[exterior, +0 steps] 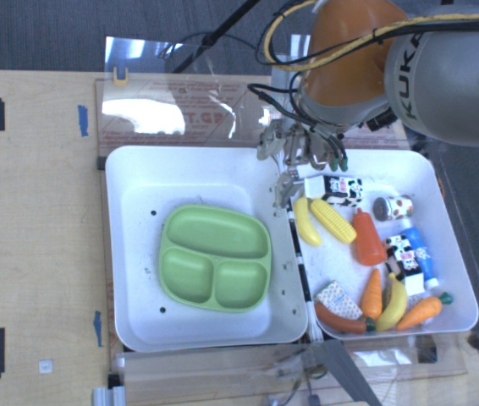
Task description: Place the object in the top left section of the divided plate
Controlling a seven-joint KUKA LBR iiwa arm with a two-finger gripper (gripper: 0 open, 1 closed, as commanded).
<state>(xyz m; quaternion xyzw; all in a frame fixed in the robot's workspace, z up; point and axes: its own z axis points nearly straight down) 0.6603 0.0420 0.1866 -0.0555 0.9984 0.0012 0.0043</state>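
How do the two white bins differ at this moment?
The left bin holds a single thing, the green divided plate, while the right bin holds many small toys, such as a corn cob and a carrot. The gripper hangs by the right bin's left edge. Both bins are shallow and white.

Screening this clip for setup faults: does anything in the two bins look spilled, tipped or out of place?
Nothing stands out. The green plate lies flat in the left bin; the toy food is loosely heaped inside the right bin, none spilled over.
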